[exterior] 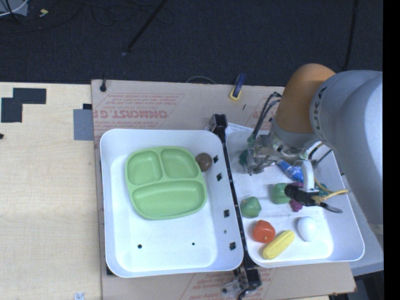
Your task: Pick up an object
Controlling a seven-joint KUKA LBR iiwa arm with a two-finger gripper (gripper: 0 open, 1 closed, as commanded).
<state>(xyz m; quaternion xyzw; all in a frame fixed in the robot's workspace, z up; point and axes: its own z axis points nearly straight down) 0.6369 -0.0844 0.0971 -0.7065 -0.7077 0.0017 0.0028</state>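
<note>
Arm (pixel 350 130) comes in from 3 o'clock, w/ gripper (pixel 255 162) down over the right bin (pixel 340 250) at approx 10 o'clock of that bin's floor, close to the divider side. Claw state: can't tell whether open or closed, since wrist and cables crowd it; nothing visibly held. Candidate objs all lie loose in the right bin. Green lump (pixel 250 206) sits at 6 o'clock from the gripper, apart from it. Green block (pixel 278 192) is near bin ctr, at 2 o'clock of the lump. Red tomato (pixel 263 231) is at 5 o'clock of the lump, just beside it. Yellow corn (pixel 278 244) lies tilted at 5 o'clock of the tomato, seemingly touching it. White egg (pixel 307 228) is at 3 o'clock of the tomato, near the corn's upper end. Blue item (pixel 291 170) lies at 3 o'clock of the gripper, partly under the wrist; shape unclear. Left bin (pixel 162 245) holds a green divided plate (pixel 165 182), flat, twd the bin's 12 o'clock half. Brown ball (pixel 204 161) sits just beside the plate's rim at 2 o'clock.
</note>
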